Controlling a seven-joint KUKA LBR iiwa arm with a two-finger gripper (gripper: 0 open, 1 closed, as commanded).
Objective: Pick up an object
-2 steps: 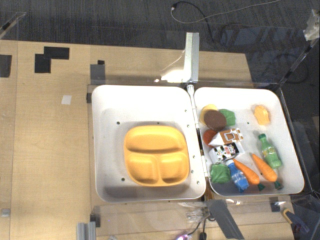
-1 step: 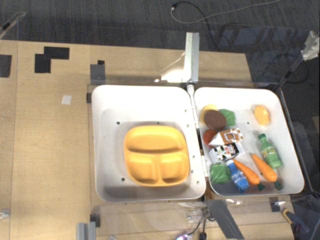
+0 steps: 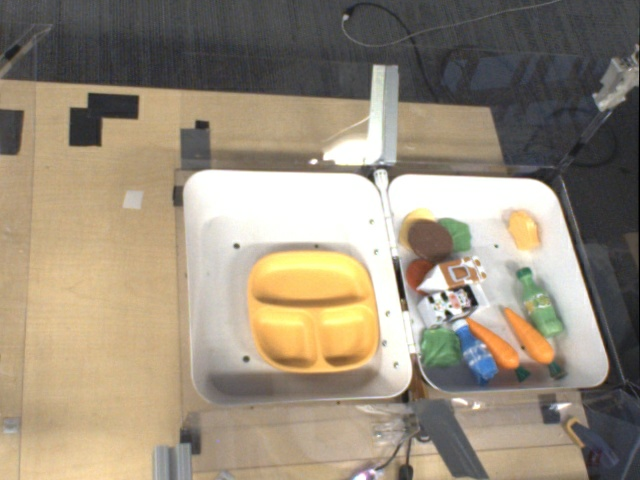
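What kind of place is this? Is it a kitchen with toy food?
Probably a robot practice bench in a lab, not a kitchen. Two white bins sit side by side: the left bin holds a yellow divided plate, and the right bin holds toy food like carrots. A cable trails across the floor.

white carton (image 3: 452, 288) print too small to read — partly covering red piece (image 3: 418, 272).

This looks like a robotics lab or test cell, not a home. A pale wooden table (image 3: 90, 298) carries two shallow white bins (image 3: 285, 193) set side by side and held by metal brackets (image 3: 385, 113), with black marker patches (image 3: 100, 116) stuck at its far left. Beyond the table lies dark carpet with a loose cable (image 3: 440, 33). The left bin holds a yellow divided tray (image 3: 313, 308); the right bin holds toy food (image 3: 480, 298).
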